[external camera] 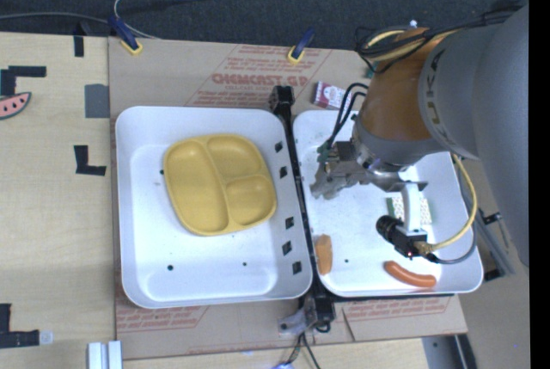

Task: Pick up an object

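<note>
**Camera view: arm working low over the right bin**

Camera view is looking down on both bins. Sitting in the shallow white left bin (142, 273) is a yellow plastic plate with three compartments (220, 183), resting flat near the middle. Moving right across the black divider, a small tan bread-like roll (323, 254) is lying against the left wall of the shallow white right bin (460, 277). Above it, the grey two-finger gripper (328, 183) is hovering low over the bin floor; whether its jaws are released or clenched, I cannot tell. Further right, an orange-red toy sausage (411, 274) is lying near the front rim, apart from the gripper.
</note>
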Robot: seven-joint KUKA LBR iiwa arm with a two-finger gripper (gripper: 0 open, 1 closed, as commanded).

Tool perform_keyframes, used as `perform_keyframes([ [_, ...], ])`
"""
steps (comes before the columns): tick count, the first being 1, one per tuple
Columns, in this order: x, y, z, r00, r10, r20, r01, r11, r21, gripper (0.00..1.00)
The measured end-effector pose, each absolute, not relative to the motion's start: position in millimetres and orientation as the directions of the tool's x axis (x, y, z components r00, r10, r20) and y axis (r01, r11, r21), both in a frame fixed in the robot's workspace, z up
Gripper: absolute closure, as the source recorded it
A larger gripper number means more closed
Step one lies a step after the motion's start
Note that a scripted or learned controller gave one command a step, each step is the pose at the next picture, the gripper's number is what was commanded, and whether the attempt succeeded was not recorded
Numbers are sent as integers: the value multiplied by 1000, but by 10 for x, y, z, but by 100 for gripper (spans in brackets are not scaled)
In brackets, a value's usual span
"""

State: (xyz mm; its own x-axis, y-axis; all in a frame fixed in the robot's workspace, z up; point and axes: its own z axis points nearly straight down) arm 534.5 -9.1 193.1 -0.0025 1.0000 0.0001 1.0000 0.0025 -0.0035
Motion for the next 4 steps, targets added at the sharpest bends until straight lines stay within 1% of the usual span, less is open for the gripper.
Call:
perform_keyframes([
  [1, 5347, -85, 2024, -4, 1000, 1, 1000, 4, -4, 100],
  [2, 5649, -311, 1837, 0, 1000, -2, 1000, 0, -2, 100],
  [3, 5648, -306, 1930, -1, 1000, -2, 1000, 1, -3, 100],
  [4, 5663, 539, 1835, -3, 1000, 1, 1000, 3, -3, 100],
])
